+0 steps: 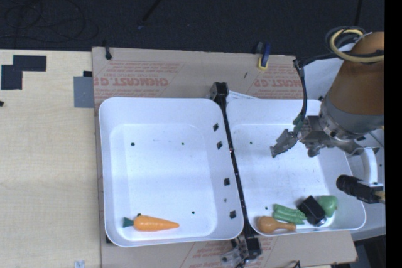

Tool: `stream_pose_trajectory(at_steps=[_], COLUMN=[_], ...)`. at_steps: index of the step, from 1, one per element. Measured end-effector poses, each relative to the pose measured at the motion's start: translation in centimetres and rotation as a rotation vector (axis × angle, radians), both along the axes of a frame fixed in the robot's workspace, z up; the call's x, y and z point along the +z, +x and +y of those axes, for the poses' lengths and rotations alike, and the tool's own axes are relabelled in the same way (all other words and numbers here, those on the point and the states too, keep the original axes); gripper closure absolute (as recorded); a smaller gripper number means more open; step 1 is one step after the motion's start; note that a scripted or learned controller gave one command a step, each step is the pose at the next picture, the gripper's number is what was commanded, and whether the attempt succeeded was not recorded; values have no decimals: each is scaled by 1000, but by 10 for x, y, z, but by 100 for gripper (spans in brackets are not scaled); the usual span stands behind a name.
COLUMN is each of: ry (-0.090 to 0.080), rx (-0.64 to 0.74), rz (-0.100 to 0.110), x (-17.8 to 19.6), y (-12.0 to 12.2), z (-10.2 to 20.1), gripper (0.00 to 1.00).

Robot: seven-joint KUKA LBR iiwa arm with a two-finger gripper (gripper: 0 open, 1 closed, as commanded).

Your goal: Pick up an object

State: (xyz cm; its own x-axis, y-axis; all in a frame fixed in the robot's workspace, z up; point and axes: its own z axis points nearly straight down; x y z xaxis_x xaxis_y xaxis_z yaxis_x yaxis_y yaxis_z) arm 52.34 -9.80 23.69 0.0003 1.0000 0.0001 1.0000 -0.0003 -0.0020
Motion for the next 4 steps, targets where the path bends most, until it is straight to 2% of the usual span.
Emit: stream_pose_trajectory(at_steps=[1,2,3,4], ry=[1,3,1,-3], rx=[4,6,3,-5], rz=[3,0,-2,-17], x=[-52,-28,-51,101], y=[43,46,118,122], z=[47,114,145,79], gripper=[0,0,0,0])
